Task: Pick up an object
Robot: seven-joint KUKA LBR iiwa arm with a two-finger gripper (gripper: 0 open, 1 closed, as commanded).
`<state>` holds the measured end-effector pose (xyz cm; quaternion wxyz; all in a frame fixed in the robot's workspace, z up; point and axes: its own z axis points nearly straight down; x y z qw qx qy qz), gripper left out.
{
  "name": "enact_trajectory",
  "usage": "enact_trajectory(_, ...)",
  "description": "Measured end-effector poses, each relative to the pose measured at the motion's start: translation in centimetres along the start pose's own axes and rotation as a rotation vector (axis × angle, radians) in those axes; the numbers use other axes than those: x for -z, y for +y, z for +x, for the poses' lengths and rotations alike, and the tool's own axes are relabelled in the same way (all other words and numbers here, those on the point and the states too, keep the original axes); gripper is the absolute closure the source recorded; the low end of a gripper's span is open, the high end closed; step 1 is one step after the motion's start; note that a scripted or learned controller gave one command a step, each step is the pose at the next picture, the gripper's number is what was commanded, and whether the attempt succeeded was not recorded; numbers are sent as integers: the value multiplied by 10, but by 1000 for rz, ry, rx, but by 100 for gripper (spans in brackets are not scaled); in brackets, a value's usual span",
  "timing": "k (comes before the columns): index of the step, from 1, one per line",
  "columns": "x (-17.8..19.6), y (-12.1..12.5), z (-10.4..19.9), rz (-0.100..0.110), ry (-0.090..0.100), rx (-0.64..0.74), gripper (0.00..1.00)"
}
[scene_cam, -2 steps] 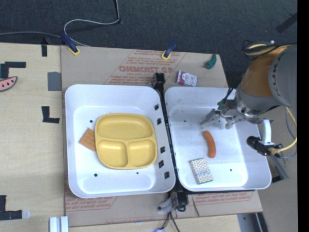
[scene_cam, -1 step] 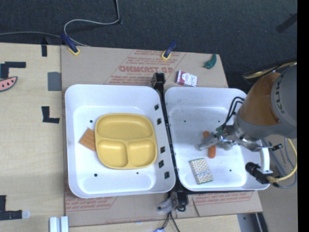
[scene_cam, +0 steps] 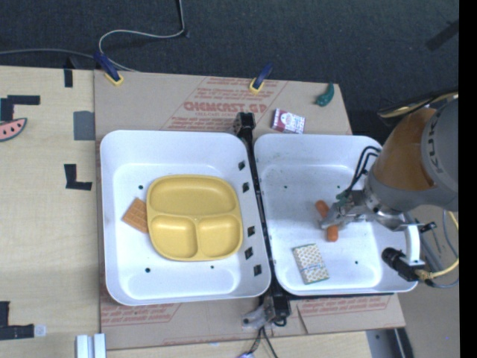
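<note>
In the right bin [scene_cam: 298, 159], the gripper [scene_cam: 337, 215], its opening impossible to judge, sits over two small orange pieces [scene_cam: 326, 221], with a patterned packet [scene_cam: 310, 263] nearer the front edge.

Glossy yellow plastic plate [scene_cam: 195, 217] in smooth white bin [scene_cam: 119, 200] on matt cardboard [scene_cam: 216, 103].

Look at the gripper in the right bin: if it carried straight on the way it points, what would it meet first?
The gripper points left and down. Most likely it would meet the orange object right at its tip, then the bin floor. Height is hard to judge from above.
</note>
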<state>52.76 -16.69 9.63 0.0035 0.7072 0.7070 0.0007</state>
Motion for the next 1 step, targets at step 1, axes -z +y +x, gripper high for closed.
enact_trajectory(1,122,10,83,5,4,3,100)
